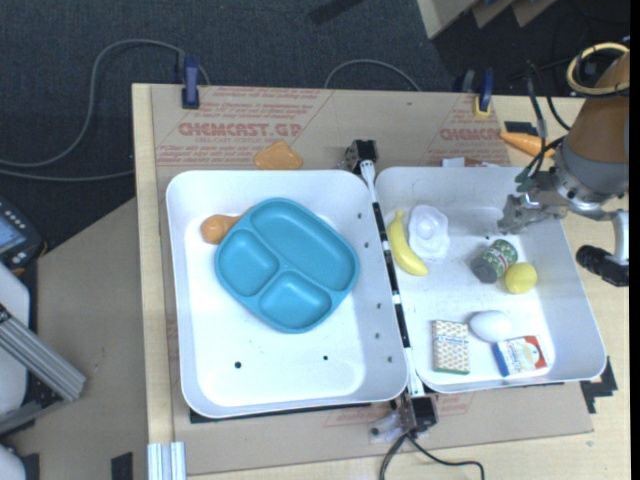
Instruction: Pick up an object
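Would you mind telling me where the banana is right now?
In the camera view, the banana lies in the right bin, along its left wall, just left of the clear plastic cup.

Bench (150, 268): a flat light brown board with red letters printed along the far side.
Left bin (290, 378): white and shallow, lying on the bench.
Right bin (570, 328): white too, just beside the left bin, edges touching.
Orange piece (278, 155): lies on the bench just behind the left bin.
Blue clamps (189, 81): two of them grip the far edge, one near each corner.
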Motion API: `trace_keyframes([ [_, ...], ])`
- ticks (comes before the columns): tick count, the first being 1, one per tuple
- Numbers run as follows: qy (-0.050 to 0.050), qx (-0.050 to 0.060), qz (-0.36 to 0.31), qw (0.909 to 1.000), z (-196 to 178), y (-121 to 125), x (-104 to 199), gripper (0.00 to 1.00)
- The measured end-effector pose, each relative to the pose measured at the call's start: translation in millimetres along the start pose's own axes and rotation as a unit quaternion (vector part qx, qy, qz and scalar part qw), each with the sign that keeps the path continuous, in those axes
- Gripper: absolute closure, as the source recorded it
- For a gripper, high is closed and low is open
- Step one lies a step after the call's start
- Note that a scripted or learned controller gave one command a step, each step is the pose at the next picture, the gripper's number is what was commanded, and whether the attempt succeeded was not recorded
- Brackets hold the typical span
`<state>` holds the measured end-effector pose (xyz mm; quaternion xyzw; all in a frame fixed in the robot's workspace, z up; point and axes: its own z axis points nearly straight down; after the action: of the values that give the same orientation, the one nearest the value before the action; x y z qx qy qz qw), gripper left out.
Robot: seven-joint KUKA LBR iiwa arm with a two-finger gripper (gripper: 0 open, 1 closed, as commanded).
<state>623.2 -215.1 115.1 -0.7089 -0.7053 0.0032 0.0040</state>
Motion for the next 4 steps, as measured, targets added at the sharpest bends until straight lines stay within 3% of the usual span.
trace_keyframes([
  [1,-0.002,-0.007,-0.003,1.0000,-17.3,4.9,2.5,1.00],
  [2,0.000,-0.002,-0.002,1.0000,10.5,-36.2,1.6,1.00],
  [3,-0.001,-0.006,-0.002,1.0000,-1.7,-33.3,1.7,1.00],
  [4,0.000,-0.004,-0.002,1.0000,-45.6,-84.0,31.2,1.00],
])
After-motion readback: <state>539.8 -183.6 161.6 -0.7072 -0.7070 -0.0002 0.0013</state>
